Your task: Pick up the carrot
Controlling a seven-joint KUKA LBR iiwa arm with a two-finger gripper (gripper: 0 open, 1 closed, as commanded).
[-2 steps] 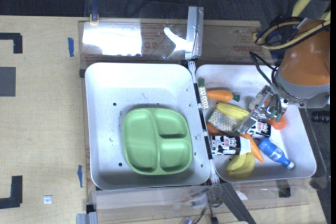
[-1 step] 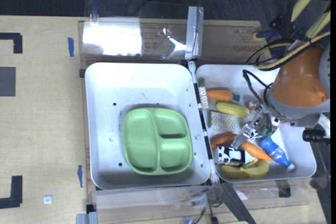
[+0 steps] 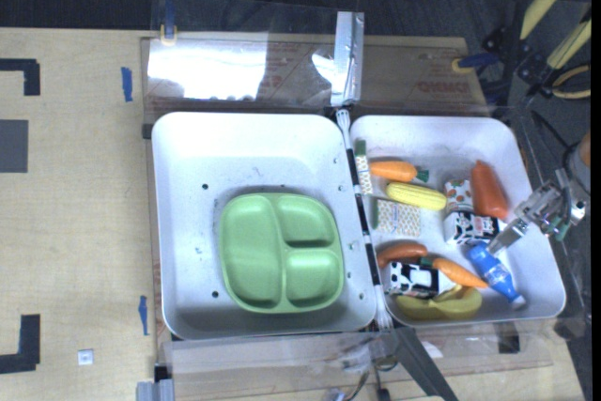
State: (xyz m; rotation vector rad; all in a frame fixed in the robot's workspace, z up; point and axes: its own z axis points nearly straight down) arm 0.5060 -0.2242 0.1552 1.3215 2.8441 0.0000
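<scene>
The carrot is a short orange piece with a green end, lying at the upper left of the right bin, just above a yellow corn cob. A second orange tapered piece lies lower in that bin, beside a blue bottle. My gripper reaches in over the bin's right side and hovers just above the blue bottle, well to the right of the carrot. It has nothing in it that I can see.
The right bin also holds a red-orange vegetable, a hot dog, a banana, cow-patterned packs and a small box. A green divided plate sits in the left bin.
</scene>
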